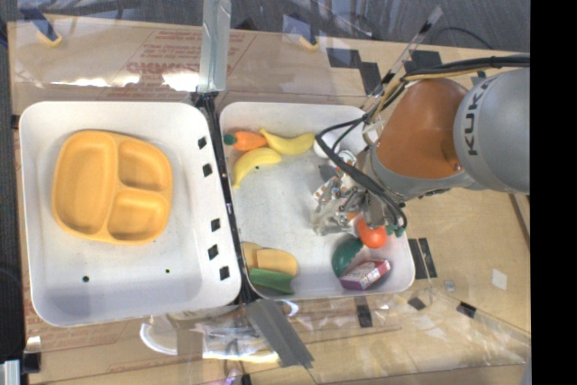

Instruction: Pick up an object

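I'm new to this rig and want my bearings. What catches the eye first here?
The grey arm with its orange band reaches into the right bin, its gripper low among toy foods. Two bananas lie at that bin's far left. A yellow divided tray sits in the left bin.
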`<action>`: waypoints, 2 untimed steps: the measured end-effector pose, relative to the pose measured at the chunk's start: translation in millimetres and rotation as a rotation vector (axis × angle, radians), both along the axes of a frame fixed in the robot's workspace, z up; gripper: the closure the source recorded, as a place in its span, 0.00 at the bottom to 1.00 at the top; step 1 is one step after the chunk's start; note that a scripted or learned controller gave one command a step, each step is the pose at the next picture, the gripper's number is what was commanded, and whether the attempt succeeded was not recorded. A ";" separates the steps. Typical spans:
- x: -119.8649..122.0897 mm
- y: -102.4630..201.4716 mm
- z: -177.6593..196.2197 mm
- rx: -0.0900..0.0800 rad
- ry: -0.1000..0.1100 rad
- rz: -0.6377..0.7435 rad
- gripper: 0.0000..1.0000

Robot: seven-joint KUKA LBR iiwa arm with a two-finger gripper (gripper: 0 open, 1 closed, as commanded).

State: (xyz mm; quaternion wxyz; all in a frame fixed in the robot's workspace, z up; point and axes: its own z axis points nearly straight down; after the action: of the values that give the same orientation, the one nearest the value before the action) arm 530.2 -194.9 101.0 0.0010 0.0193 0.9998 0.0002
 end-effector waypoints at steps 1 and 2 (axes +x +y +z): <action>-52.8 51.3 -10.8 0.001 0.005 -0.201 1.00; -52.5 99.8 -11.2 0.002 0.006 -0.541 1.00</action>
State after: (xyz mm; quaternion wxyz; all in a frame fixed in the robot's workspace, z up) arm 477.7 -95.1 89.8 -0.0021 0.2858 0.9583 0.0007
